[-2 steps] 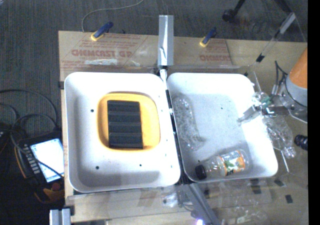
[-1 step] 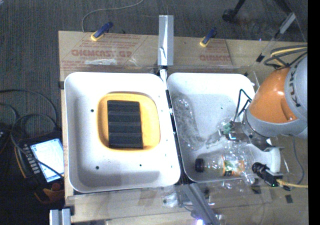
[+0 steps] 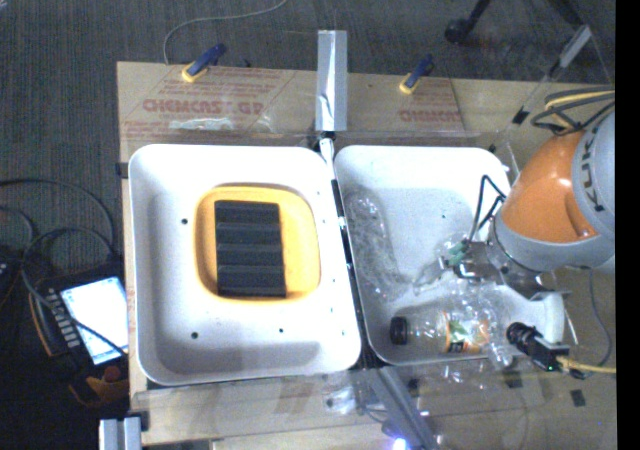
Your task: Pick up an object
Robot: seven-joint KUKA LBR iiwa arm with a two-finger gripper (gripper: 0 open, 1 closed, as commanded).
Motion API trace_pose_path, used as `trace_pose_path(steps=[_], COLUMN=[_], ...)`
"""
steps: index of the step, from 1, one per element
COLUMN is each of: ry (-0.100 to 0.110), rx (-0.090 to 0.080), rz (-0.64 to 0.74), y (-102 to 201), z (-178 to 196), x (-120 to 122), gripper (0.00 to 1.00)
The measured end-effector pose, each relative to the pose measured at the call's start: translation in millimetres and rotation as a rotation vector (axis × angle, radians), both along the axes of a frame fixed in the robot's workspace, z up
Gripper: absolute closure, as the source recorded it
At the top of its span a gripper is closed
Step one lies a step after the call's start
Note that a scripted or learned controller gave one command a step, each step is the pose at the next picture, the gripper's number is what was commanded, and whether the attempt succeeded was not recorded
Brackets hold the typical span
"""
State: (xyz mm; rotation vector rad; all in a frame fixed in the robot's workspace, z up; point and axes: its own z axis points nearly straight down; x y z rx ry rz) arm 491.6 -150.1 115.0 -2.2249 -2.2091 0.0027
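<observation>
Camera view, slanted down over both bins: my arm (image 3: pixel 560 198) comes in from the right, grey with the orange band swelling over the far corner of the right bin (image 3: pixel 420 163). My gripper (image 3: pixel 462 260) sits low inside that bin, toward its right side, among clear crinkled plastic; whether my fingers are apart or closed I cannot tell, the wrist and the glare of the plastic hide them, and nothing can be made out between them. Just below the gripper, near the front wall of the right bin, a clear plastic bottle (image 3: pixel 445 330) lies on its side, dark cap pointing left, an orange and green label around its middle. It lies close under my wrist; contact with the gripper not discernible. More clear crumpled plastic (image 3: pixel 365 233) lies along the bin's left wall, apart from the bottle. Left bin (image 3: pixel 160 238): a yellow tray (image 3: pixel 205 238) sits near its centre, flat, with a black ribbed block (image 3: pixel 250 248) lying inside it, well apart from me. Both bins stand side by side, touching at the middle, on a wooden bench (image 3: pixel 140 98). Two blue and yellow clamps (image 3: pixel 203 62) (image 3: pixel 417 72) sit at the bench's far edge, and a metal rail (image 3: pixel 331 78) stands between them. On the floor to the left, a handheld screen (image 3: pixel 90 313) with cables.
</observation>
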Motion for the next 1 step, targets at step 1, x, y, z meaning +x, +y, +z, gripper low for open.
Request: trace_pose_path(steps=[1], ry=[-0.006], rx=[-0.004], rz=[0.162], y=[54.8], z=[165.6], x=[-6.7], gripper=[1.00])
